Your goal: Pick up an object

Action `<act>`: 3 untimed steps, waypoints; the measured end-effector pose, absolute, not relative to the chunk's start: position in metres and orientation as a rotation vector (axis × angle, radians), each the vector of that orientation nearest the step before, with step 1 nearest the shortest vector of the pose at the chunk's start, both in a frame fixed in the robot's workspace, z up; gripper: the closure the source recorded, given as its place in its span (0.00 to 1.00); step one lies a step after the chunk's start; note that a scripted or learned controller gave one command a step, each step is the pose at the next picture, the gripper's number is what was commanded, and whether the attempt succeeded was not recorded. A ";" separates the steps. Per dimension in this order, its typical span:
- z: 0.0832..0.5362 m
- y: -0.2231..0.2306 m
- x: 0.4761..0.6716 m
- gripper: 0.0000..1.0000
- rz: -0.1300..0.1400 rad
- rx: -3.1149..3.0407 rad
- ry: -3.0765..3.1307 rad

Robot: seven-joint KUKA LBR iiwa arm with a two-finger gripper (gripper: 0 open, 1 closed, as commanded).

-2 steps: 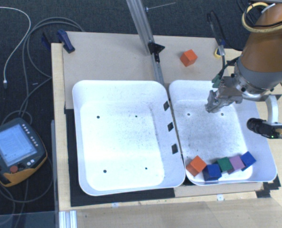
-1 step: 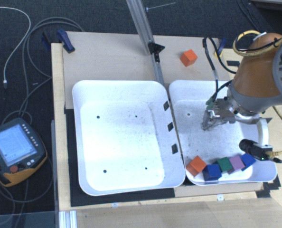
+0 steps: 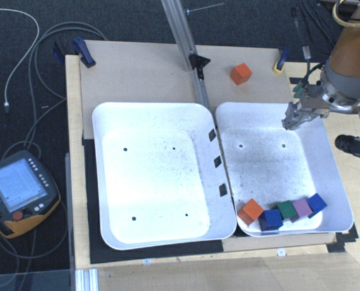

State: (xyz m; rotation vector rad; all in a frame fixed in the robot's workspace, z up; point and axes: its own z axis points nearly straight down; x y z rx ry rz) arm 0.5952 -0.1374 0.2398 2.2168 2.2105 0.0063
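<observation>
- The gripper (image 3: 294, 119) hangs at the upper right of the frame, over the far edge of the right bin (image 3: 334, 168); whether its fingers are parted or closed, I cannot tell, and nothing seems to be in them.
- The blocks lie well apart from it, at the bin's near edge: orange block (image 3: 250, 211), blue block (image 3: 270, 219), green block (image 3: 287, 211), purple block (image 3: 302, 207), and another blue one (image 3: 317, 203).
- A stray orange cube (image 3: 241, 73) sits on the bench beyond the bins.
- Judging by this, the pick is wholly still to do.

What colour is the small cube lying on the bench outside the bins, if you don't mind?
Orange: the small cube on the bench, clearest in the camera view.
</observation>
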 end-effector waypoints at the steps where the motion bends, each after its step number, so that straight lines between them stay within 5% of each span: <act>1: 0.232 -0.085 0.530 1.00 -0.003 2.223 2.230; 2: 0.174 -0.120 0.519 1.00 -0.008 2.232 2.222; 3: 0.250 -0.057 0.586 1.00 0.016 2.205 2.226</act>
